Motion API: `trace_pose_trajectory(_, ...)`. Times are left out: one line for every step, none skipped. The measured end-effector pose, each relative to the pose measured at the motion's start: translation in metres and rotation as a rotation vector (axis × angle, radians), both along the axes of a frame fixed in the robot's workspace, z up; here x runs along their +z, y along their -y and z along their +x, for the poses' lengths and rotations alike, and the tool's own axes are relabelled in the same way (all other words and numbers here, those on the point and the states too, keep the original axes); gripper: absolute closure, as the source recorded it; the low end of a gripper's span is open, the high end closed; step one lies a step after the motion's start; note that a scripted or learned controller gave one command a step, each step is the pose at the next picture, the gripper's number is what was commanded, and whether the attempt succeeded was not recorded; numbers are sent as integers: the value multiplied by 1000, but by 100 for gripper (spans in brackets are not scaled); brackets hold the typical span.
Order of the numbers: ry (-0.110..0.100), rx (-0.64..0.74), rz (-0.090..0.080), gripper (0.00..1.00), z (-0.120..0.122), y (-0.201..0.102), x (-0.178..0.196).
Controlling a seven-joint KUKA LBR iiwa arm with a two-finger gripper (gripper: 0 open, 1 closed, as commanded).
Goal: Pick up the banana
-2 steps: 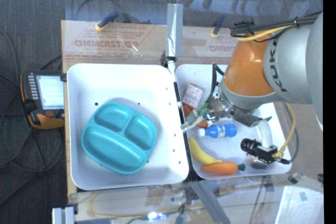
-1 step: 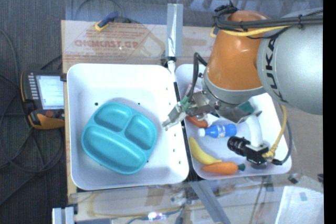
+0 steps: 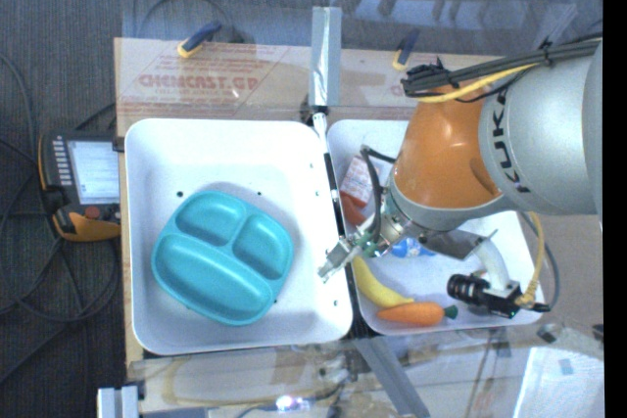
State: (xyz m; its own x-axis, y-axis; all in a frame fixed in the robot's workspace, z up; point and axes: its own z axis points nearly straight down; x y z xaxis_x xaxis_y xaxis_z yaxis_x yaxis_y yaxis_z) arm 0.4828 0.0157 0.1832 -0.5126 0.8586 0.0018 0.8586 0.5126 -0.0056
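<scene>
Now | banana (image 3: 377,285) in right bin (image 3: 529,313), long axis upper-left to lower-right, beside carrot (image 3: 413,313) | gripper (image 3: 340,258) above bin divider, claw state unclear

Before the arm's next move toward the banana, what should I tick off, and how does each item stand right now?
1. banana in sight, lying in the right bin: ok.
2. gripper close above the banana's upper end: ok.
3. Banana between the fingers: not ok, it lies on the bin floor.
4. Room around it: not ok, carrot touches its lower end.
5. Gripper over the divider between bins: cannot tell whether it will catch.
</scene>
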Motion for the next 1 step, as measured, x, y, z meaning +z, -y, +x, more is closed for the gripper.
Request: trace_pose_trajectory(17,-95,-15,0,4,-30,-40)
